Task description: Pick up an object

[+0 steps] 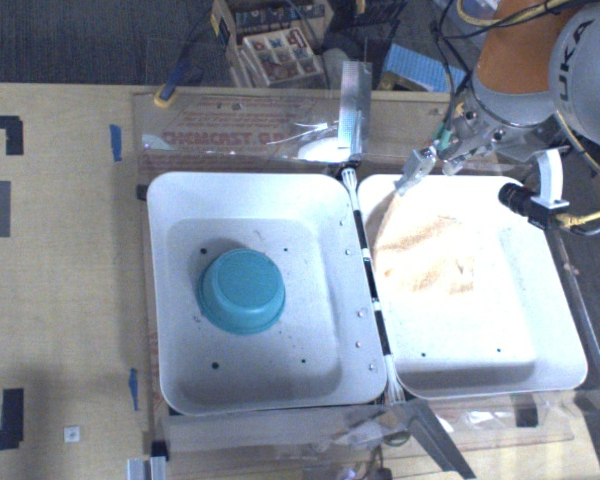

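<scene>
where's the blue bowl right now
The blue bowl sits upside down in the left bin, a little left of its middle. The gripper is far off, above the back edge of the right bin.

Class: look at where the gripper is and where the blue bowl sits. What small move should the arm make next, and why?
Probably a sideways move toward the left white bin. The gripper sits over the back edge of the right white bin, while the round blue plastic bowl, upside down, lies in the left one, well apart from it.
</scene>
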### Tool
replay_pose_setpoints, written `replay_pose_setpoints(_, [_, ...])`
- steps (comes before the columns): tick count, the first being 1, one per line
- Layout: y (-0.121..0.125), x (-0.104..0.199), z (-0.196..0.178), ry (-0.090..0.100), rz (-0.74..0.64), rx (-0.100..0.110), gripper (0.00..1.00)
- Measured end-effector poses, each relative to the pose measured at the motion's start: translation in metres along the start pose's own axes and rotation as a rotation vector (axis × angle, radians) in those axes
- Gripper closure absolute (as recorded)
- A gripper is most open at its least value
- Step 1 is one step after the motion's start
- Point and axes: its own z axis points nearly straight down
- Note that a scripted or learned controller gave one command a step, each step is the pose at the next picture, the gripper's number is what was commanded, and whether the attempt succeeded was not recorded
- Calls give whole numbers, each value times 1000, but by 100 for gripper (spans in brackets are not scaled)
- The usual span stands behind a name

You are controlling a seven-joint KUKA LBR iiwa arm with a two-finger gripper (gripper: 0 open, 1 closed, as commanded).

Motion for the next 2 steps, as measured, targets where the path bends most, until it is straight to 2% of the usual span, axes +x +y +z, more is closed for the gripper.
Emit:
replay_pose_setpoints(1, [-18,-43,114,4,-138,4,0])
replay_pose_setpoints(2, [-18,-43,129,3,-171,10,0])
